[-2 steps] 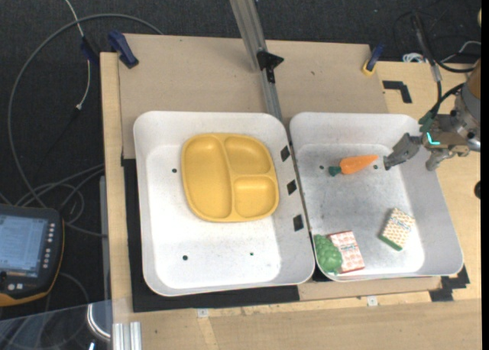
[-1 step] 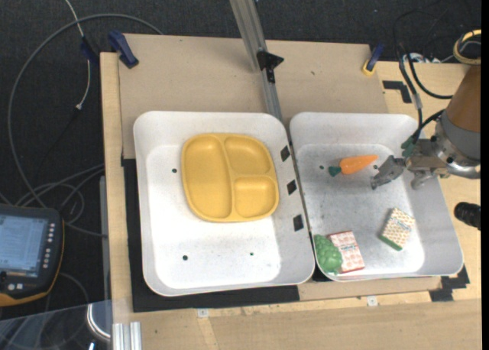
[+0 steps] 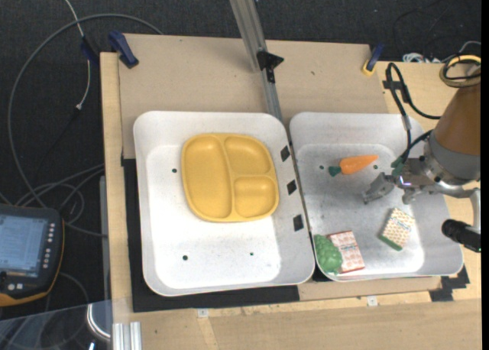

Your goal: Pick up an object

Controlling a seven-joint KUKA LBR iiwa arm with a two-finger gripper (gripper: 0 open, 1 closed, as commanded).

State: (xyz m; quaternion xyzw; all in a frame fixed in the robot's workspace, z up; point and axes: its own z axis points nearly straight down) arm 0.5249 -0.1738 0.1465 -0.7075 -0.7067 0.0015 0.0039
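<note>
A: What do we have, left to right?

B: A yellow tray [image 3: 229, 176] in the left bin [image 3: 153, 211], untouched. In the right bin [image 3: 306, 142], the carrot [image 3: 353, 164] lies toward the table's far edge.

A: And our tool [image 3: 388, 188]?

B: Low beside it, fingers spread, holding nothing. We judge the pick not yet made.
</note>
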